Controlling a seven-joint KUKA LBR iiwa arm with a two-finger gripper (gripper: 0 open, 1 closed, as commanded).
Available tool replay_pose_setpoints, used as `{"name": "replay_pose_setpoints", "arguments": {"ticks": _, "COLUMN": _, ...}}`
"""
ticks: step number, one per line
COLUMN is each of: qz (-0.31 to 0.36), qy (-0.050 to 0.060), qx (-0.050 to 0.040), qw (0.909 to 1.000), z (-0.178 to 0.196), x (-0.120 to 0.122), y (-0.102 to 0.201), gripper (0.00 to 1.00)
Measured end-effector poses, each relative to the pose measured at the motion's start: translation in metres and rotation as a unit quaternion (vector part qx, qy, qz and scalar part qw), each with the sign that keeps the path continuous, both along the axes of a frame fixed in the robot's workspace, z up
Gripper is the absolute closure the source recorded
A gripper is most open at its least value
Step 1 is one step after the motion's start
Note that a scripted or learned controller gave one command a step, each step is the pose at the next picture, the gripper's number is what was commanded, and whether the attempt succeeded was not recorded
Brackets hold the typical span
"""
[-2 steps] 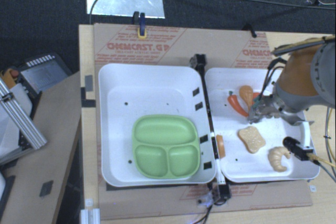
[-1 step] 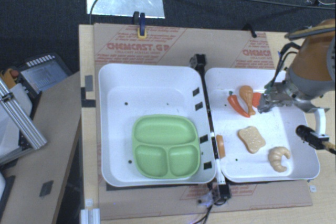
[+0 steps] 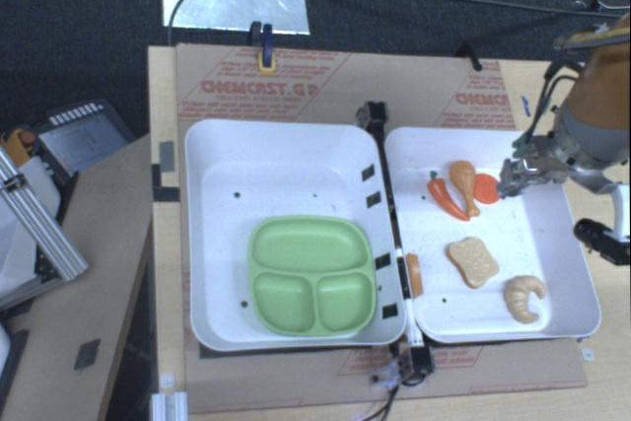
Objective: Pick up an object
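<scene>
- Hangs at the right side of the right bin (image 3: 582, 311): gripper (image 3: 511, 178) just beside a red slice (image 3: 486, 187), with nothing visibly held; whether open or closed cannot be told from this slanted view.
- Crowds three likely targets together: red slice touching or nearly touching a drumstick (image 3: 463, 180), which in turn lies against a carrot (image 3: 447, 198). Probably means closing on one and shoving the others, or catching two at once and dropping both on the lift.
- Looks flat and thin, that red slice, so likely slips out underneath or gets pressed against the bin floor instead of being pinched.
- Tapers and rounds off, the drumstick; probably squirts sideways if squeezed off-centre near the narrow end.
- Comes in from the right over the bin wall, so a low approach may scrape the rim or push the bin on the tabletop (image 3: 163, 242).
- Sit well apart from the cluster and from each other: bread slice (image 3: 473, 262) and croissant (image 3: 524, 299), lower in the same bin. Seem easier picks, though the croissant lies near the front corner, where the walls could block a descent.
- Rests against the divider between the bins: a small orange piece (image 3: 415, 274), awkward to reach because of the clips there.
- Holds a green plate (image 3: 314, 273), the left bin (image 3: 212, 212); far from the gripper and too broad to pinch except at its rim.
</scene>
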State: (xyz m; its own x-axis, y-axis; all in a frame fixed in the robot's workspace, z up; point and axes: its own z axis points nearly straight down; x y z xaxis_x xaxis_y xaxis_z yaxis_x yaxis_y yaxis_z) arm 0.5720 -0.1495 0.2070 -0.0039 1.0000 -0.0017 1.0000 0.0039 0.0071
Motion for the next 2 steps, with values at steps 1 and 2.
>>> {"name": "replay_pose_setpoints", "arguments": {"ticks": 1, "qz": 0.003, "qy": 0.002, "qx": 0.0013, "qw": 1.0000, "z": -0.002, "x": 0.010, "y": 0.058, "gripper": 1.00}}
{"name": "replay_pose_setpoints", "arguments": {"ticks": 2, "qz": 0.003, "qy": 0.001, "qx": 0.0016, "qw": 1.0000, "z": 0.012, "x": 0.013, "y": 0.108, "gripper": 1.00}}
